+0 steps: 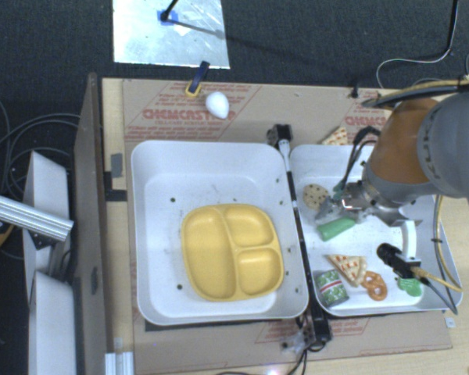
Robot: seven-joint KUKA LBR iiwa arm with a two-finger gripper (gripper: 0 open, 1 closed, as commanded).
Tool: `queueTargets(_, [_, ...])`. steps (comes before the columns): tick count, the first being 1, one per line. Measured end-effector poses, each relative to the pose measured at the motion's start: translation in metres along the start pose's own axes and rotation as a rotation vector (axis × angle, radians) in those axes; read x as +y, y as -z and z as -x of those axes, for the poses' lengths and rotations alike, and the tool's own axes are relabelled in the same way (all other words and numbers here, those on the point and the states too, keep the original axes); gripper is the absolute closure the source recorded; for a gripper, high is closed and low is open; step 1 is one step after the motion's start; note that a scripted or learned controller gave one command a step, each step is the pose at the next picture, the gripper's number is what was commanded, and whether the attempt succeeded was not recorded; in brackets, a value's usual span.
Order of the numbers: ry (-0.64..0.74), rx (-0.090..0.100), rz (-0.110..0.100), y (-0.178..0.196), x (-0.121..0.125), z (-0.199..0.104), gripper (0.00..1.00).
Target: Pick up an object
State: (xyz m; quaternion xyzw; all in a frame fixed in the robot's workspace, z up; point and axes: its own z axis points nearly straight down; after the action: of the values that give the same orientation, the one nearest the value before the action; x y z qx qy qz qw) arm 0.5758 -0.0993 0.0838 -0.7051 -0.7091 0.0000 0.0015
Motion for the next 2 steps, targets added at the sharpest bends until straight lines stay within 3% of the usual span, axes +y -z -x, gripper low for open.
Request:
queueTargets(1, [-0.002, -0.001, 0.000, 0.000, -0.020, -0.018, 0.00])
queueTargets(2, [-0.002, -0.002, 0.005, 0.011, -0.018, -0.017, 1.00])
